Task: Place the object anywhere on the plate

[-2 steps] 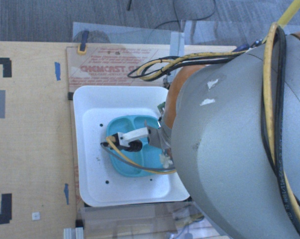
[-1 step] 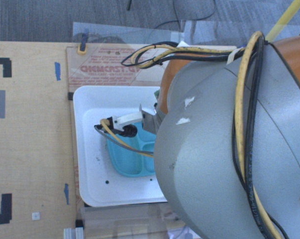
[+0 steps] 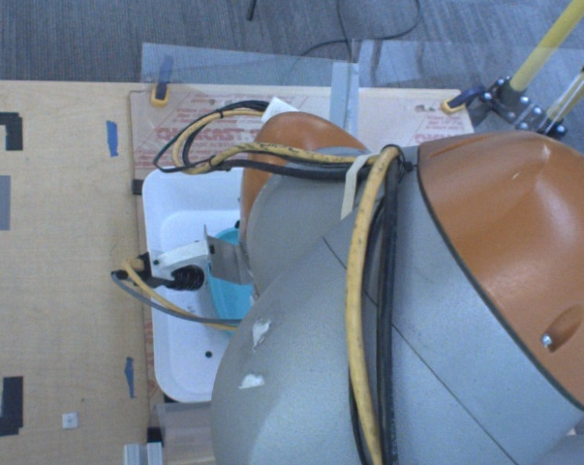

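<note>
— Any writing you can read down there?

— Faint red print runs along the top of the brown cardboard sheet (image 3: 408,109) under the bins, too washed out to read. Blue tape strips (image 3: 111,139) sit on the wooden desk (image 3: 59,260), and black corner marks (image 3: 6,129) too.

— What about the bins?

— My own arm (image 3: 417,308), grey with orange shells, covers most of the scene. To its left I see one white bin (image 3: 166,201). A paler round shape, maybe the plate (image 3: 180,229), lies inside it, mostly hidden by my wrist.

— And the object?

— Something blue (image 3: 229,298) shows in that bin, just under my wrist, beside a white and black fitting (image 3: 180,264) with yellow and black cables (image 3: 204,139) looping over the bin's top edge. I cannot tell what the blue thing is, nor whether it rests on the plate.

— Your claw?

— It is hidden below my wrist; I cannot tell how it stands.
</note>
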You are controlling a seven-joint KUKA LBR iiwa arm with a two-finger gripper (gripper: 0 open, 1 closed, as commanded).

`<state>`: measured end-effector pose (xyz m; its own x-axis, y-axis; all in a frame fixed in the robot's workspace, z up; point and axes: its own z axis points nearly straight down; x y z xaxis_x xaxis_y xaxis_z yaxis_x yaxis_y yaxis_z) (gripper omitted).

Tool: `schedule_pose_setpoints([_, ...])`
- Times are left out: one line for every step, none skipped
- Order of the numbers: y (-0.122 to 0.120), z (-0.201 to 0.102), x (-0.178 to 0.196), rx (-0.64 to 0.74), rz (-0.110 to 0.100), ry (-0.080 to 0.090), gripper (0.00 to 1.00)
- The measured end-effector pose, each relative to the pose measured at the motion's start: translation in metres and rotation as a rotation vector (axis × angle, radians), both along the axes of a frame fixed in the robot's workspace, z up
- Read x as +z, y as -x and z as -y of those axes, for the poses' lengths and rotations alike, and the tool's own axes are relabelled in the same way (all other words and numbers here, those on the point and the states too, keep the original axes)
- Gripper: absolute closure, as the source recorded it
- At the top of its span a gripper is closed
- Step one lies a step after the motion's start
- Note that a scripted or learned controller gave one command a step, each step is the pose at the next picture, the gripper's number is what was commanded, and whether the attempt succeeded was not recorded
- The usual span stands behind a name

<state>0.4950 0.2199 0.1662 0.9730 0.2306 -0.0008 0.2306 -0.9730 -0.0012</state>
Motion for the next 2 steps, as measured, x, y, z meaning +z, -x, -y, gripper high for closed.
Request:
schedule_pose_setpoints([-0.055, -0.003, 0.080, 0.028, 0.002, 0.001, 1.00])
schedule_pose_setpoints([-0.124, 0.002, 0.123, -0.035, 0.003, 0.000, 1.00])
